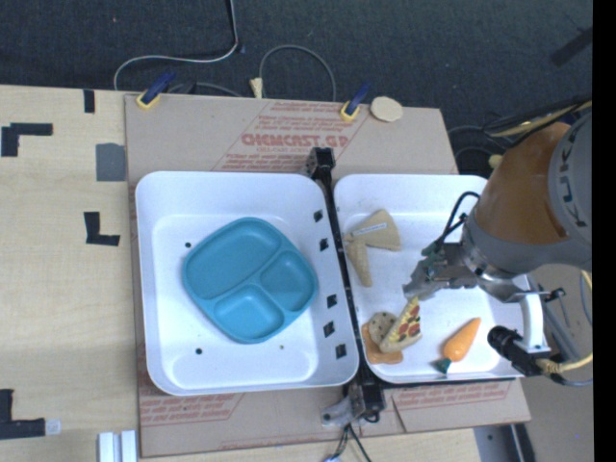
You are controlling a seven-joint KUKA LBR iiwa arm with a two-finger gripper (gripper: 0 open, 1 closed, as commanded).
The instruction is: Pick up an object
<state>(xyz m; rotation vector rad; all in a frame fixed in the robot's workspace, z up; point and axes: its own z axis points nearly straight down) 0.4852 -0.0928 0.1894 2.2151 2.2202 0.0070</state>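
Since the arm's two-finger gripper [421, 284], whose opening cannot be told, hangs just above the small, light, rigid plastic pizza slice [408, 323], its narrow edges would be pinched.

Even overhead light, soft shadows, slight blur.

Arm [539, 200]: bulky rounded housing, orange-brown band over a grey wrist section. Black cable [457, 215] loops from band down the wrist. Gripper [423, 279]: dark grey metal, angular, small greenish detail near the base. White bracket [532, 320] with a black cylindrical fitting [510, 346] mounted below the wrist.
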